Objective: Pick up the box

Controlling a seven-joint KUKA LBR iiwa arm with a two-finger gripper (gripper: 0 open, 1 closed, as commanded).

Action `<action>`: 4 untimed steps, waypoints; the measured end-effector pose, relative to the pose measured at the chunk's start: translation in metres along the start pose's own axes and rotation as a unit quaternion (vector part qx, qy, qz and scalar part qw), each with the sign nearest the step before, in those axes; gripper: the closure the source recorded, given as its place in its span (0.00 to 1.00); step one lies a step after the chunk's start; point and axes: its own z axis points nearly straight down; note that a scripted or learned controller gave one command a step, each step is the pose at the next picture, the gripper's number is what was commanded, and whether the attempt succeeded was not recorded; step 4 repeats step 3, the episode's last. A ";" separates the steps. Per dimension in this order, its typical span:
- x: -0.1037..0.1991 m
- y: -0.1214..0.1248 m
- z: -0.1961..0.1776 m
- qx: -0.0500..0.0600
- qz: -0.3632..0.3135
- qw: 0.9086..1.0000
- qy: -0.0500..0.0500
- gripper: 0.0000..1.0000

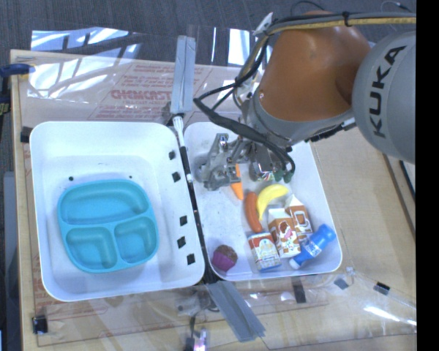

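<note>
Camera view: we see the gripper [221, 168] low in the right bin [329, 196].
Its wrist hides much; we cannot tell the pincer's state. Boxes [279, 238] lie apart.

floor [95, 2] – dark grey carpet | bench [355, 159] – pale wood | clear plastic sheet [80, 57], glare

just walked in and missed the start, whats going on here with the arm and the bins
A KUKA arm reaches in over the right bin, its gripper low near the bin's upper left. The small boxes lie toward the lower right beside a banana, a carrot, a blue bottle and a purple fruit; no box is lifted yet. The left bin holds a blue divided tray.
</note>
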 end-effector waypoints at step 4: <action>-0.065 -0.051 0.044 -0.001 -0.463 0.886 0.000 1.00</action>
